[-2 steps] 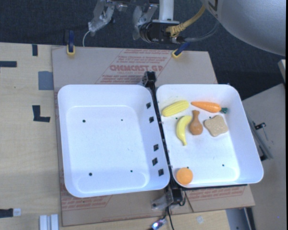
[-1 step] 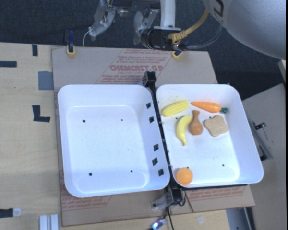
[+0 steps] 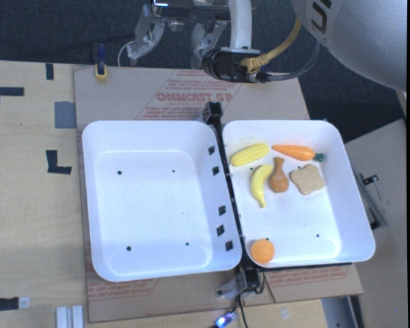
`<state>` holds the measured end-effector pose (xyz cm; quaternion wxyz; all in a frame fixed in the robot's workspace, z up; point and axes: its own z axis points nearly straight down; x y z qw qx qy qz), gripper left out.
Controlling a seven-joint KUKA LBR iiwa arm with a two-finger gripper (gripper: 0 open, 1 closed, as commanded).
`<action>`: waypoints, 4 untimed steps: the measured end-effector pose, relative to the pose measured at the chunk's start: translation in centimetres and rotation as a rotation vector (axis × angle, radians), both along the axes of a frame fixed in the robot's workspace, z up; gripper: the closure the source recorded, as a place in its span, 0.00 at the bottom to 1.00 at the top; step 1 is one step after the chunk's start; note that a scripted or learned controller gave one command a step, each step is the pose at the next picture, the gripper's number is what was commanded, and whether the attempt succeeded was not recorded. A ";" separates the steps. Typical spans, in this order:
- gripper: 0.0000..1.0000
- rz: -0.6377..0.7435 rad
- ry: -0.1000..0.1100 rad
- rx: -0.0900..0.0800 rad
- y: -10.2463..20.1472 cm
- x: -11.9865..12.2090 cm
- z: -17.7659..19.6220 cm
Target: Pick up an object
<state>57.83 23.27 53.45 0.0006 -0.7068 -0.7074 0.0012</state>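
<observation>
The right bin (image 3: 342, 224) holds several toy foods. A yellow corn cob (image 3: 249, 154) lies near its left wall, with a yellow banana (image 3: 260, 184) just below it. An orange carrot (image 3: 296, 152) lies at the top, a brown chicken drumstick (image 3: 279, 177) sits in the middle, and a slice of bread (image 3: 307, 179) is to its right. An orange ball-shaped fruit (image 3: 262, 251) rests in the bottom left corner. My gripper (image 3: 173, 38) hangs high at the top of the view, above the bench behind the bins, open with nothing between its fingers.
The left bin (image 3: 150, 197) sits beside the right one, joined along a black clipped divider (image 3: 222, 183). Both stand on a cardboard sheet (image 3: 184, 98). The large grey arm (image 3: 355, 19) fills the upper right corner.
</observation>
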 end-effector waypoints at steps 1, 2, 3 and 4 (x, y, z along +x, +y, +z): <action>0.00 0.000 0.000 0.000 0.0 -1.2 0.0; 0.00 0.000 0.000 0.000 0.0 -2.4 0.0; 1.00 0.001 -0.001 0.000 0.0 -2.4 1.1; 1.00 0.000 0.003 -0.002 0.0 -1.0 -2.5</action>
